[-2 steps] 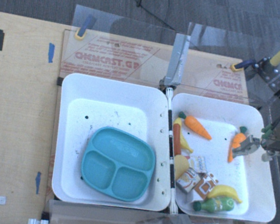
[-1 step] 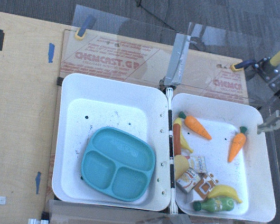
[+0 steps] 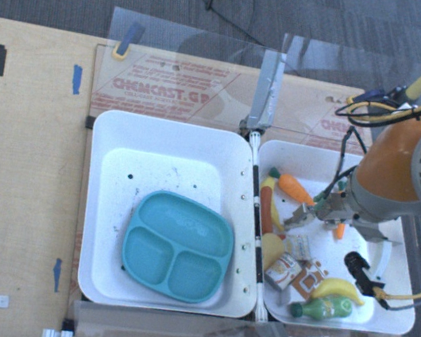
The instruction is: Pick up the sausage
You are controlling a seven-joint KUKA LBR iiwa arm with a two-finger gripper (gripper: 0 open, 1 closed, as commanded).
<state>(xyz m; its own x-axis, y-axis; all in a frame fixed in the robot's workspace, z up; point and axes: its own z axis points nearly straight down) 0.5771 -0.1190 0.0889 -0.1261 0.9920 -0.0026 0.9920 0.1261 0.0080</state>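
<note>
From the one camera above the bench, two white bins sit side by side. The left bin (image 3: pixel 117 147) holds a teal divided plate (image 3: pixel 177 245), lying flat toward its near side. The right bin (image 3: pixel 402 318) is the busy one: a carrot (image 3: pixel 296 189) toward the far left corner, a banana (image 3: pixel 338 289) and a green bottle (image 3: pixel 323 308) along the near edge, and a couple of small cartons (image 3: pixel 295 274) between them and the middle.

The sausage (image 3: pixel 268 210) lies in the right bin, tight along its left wall, running far to near, just beside the carrot's near end.

The arm (image 3: pixel 404 169) reaches in from the right, its orange band over the bin, and the gripper (image 3: pixel 305 213) hangs low just right of the sausage. How its pincer stands I cannot tell; the metal tips are too small and cluttered to read, and nothing is plainly caught in them.

To my eye this is the approach, with the grasp not yet made. The next move calls for a short shift left over the sausage, then a straight descent, minding the bin wall and the carrot crowding it.
</note>
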